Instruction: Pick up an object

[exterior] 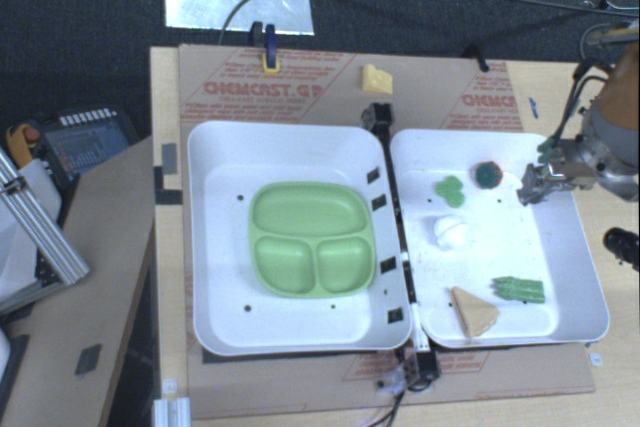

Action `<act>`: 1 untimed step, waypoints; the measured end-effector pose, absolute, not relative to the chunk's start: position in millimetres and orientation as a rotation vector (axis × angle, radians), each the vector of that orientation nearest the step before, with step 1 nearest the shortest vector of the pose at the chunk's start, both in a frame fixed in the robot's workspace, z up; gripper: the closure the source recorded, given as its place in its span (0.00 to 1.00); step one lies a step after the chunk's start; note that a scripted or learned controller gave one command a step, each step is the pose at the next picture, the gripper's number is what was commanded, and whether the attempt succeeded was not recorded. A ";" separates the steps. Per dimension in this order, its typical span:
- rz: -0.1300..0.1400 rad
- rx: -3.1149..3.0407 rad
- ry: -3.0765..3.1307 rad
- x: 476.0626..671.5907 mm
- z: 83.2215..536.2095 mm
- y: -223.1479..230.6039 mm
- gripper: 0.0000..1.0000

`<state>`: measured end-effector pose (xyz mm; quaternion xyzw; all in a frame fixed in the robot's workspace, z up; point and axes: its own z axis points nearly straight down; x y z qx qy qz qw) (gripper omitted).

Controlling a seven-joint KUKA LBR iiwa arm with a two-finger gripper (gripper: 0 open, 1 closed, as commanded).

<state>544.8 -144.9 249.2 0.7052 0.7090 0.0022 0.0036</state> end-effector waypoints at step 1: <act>0.007 2.210 2.223 546.6 301.5 -145.2 1.00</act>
